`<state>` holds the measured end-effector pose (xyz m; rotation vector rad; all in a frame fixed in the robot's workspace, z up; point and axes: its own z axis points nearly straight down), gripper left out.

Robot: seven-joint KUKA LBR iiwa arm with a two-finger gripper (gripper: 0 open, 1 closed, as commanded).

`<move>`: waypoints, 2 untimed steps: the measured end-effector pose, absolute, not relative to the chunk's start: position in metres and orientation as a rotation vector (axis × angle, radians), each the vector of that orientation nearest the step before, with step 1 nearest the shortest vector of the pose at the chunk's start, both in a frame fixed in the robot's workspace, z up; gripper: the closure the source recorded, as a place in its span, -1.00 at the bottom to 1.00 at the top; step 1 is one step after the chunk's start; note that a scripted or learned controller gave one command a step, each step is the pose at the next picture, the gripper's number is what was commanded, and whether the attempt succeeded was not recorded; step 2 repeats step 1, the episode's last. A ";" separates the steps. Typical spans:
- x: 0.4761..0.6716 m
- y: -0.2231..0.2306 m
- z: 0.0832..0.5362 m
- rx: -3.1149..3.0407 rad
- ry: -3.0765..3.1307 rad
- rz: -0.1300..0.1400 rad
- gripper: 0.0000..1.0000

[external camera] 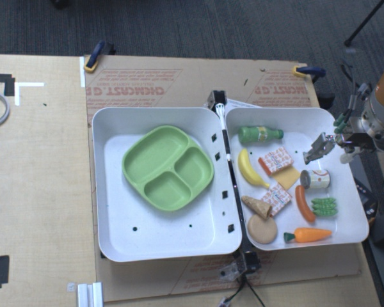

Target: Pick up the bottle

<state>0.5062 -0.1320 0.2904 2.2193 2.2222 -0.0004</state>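
The small green bottle (260, 133), lying on its side, is judged light, stiff and smooth, best taken across its body by the pincer (318, 149), which is seen spread and holding nothing.

A divided plate (169, 167) lies in the left bin (109, 190); a bottle (260, 133) lies along the right bin's (352, 197) far edge.

The cardboard sheet (198, 82) under the two bins carries red printed lettering at its far edge, one block on the left and one on the right. It lies upside down in the camera view and is too blurred to read with certainty. The bottle (260, 133) has a yellow label, its text unreadable.
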 end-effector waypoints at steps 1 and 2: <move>0.507 -0.132 0.300 2.218 2.222 -0.001 1.00; 0.507 -0.132 0.300 2.218 2.222 -0.001 1.00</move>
